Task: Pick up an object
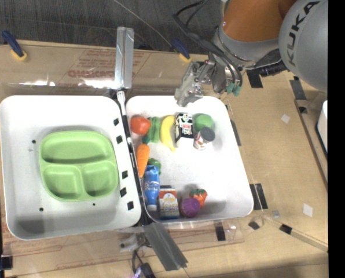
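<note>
The right white bin (pixel 230 172) holds several small items. Along its far side lie a red tomato (pixel 139 124), a green vegetable (pixel 154 130), a yellow banana (pixel 168 132), a black-and-white carton (pixel 185 124), a green round piece (pixel 204 121) and a small can (pixel 202 139). An orange carrot (pixel 142 157) and a blue bottle (pixel 151 185) lie by the left wall. At the near wall sit a small box (pixel 168 203), a purple fruit (pixel 190 207) and a red-orange piece (pixel 199 195). My gripper (pixel 187 94) hangs over the bin's far rim, just above the carton, with nothing seen in it.
The left white bin (pixel 16 126) holds a green divided tray (pixel 78 165). A metal bar (pixel 124 57) stands at the far end of the divider between the bins. The arm's orange band (pixel 256 7) and grey body fill the top right. Bare wooden bench (pixel 282 155) lies right of the bins.
</note>
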You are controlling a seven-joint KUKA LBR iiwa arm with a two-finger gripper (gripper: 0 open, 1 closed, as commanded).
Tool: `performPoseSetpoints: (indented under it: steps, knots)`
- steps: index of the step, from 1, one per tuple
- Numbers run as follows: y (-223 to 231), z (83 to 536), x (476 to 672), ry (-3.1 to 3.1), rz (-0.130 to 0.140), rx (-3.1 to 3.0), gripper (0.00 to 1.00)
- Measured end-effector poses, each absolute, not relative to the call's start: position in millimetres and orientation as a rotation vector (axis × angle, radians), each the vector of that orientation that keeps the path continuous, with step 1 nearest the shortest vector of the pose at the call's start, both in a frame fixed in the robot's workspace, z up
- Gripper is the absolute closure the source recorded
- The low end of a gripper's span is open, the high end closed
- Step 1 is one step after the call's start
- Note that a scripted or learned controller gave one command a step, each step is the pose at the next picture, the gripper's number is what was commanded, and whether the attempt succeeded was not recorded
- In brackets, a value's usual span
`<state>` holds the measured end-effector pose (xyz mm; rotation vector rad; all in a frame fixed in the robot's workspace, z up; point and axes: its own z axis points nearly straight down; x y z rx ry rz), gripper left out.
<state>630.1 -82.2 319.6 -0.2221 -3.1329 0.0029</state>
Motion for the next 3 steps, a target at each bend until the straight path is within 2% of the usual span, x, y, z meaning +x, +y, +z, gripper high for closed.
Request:
performPoseSetpoints:
  steps: [3]
  knots:
    - [-79.7, 355.4, 633.7, -3.147, 0.008, -0.205, 1.0]
